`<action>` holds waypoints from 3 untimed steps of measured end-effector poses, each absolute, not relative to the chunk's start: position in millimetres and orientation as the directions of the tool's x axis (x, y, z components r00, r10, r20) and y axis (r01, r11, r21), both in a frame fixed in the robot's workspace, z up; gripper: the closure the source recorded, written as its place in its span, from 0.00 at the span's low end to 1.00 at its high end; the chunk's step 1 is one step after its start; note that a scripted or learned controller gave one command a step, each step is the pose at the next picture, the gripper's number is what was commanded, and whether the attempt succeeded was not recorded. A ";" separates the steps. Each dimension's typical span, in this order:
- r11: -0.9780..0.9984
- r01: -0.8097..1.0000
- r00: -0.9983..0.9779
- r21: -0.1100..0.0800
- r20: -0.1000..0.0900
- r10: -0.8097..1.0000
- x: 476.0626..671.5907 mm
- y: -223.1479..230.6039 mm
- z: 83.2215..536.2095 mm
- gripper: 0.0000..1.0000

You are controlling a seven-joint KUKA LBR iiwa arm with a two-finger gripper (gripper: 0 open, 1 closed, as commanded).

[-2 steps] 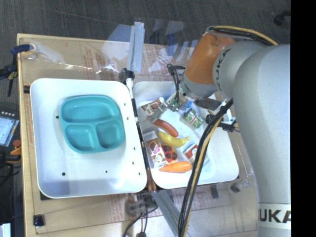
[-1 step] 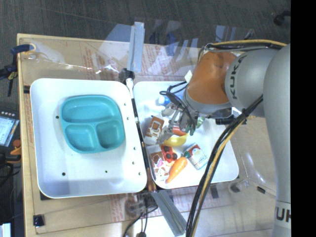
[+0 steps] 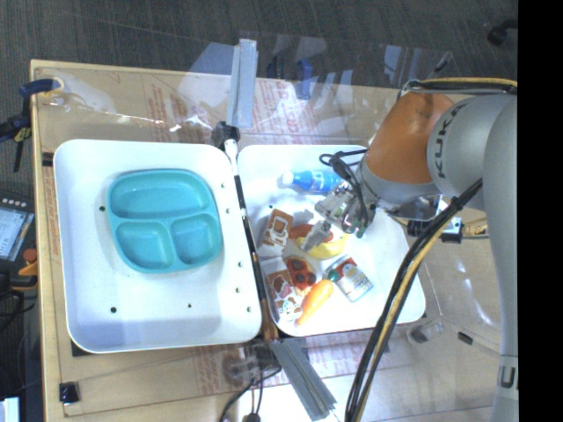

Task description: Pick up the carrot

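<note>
Carrot (image 3: 317, 298), orange, stubby (tapered toward lower left), lying in right bin (image 3: 400, 301), gripper (image 3: 337, 221) above, grip state unclear.

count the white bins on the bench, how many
2. The left bin holds a blue divided tray; the right bin holds the carrot among other small items. None seems hidden.

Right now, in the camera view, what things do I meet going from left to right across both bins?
Blue divided tray → orange carrot → gripper → grey arm with the orange band.
</note>
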State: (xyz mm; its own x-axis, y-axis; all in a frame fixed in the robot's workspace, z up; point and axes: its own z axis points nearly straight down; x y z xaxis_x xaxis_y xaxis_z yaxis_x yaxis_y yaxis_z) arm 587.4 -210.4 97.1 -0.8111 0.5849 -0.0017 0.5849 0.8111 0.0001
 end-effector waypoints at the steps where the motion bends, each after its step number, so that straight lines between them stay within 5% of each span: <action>1: 0.812 0.583 -0.812 -0.015 0.018 0.584 633.6 -216.7 93.0 0.00; 2: 0.810 0.587 -0.810 -0.001 0.001 0.587 619.2 -197.8 91.4 0.00; 3: 0.812 0.584 -0.812 -0.001 0.001 0.584 619.6 -197.5 100.9 1.00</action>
